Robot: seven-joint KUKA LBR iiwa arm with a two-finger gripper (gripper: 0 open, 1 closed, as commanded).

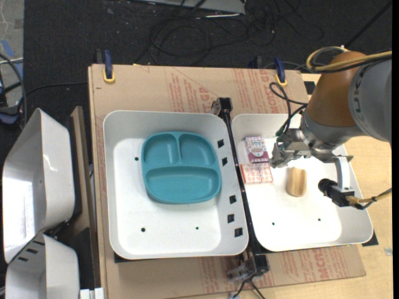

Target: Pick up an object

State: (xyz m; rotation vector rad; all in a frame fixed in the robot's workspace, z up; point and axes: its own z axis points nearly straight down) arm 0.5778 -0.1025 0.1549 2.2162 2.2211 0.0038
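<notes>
My gripper [282, 156] hangs over the right bin [312, 232], reaching in from the right under the orange band of the arm. Just left of it lie a small pink-and-white packet [255, 148] and a flat red-and-white packet [257, 175], both by the bin's left wall. A tan, bread-like cylinder [297, 182] lies a little below and right of the gripper. I see nothing held between the fingers, and the wrist hides them.
The left bin [124, 229] holds a teal divided plate [181, 167]. A black cable fitting [333, 192] hangs off the arm over the right bin's right side. Grey containers [34, 179] stand off the bench at the far left.
</notes>
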